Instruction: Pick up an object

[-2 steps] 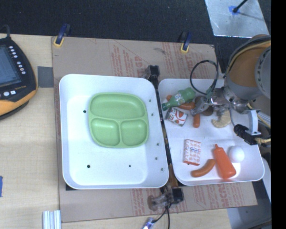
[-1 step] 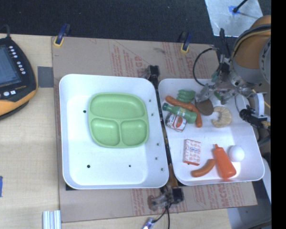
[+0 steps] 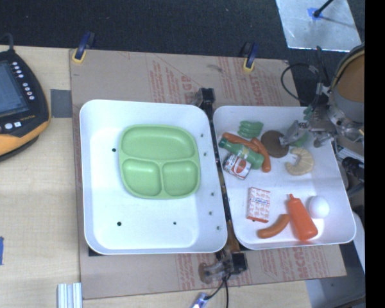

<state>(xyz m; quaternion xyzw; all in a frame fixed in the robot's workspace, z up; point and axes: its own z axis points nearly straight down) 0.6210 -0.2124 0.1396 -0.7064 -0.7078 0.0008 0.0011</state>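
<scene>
I reach in from the right, my wrist low over the upper right corner of the right bin (image 3: 346,201), most of my arm cut off at the frame's edge. My gripper (image 3: 294,137) hangs beside a dark brown round disc (image 3: 273,143) and just above a pale crescent-shaped pastry (image 3: 300,162); whether my fingers are apart or together, I cannot tell, since they blur into the metal. Nothing shows between them. Below lie a white egg (image 3: 318,206), an orange bottle (image 3: 301,218), a sausage (image 3: 273,226) and a red-and-white packet (image 3: 258,205). The left bin (image 3: 99,185) bears a green divided plate (image 3: 159,161).
</scene>
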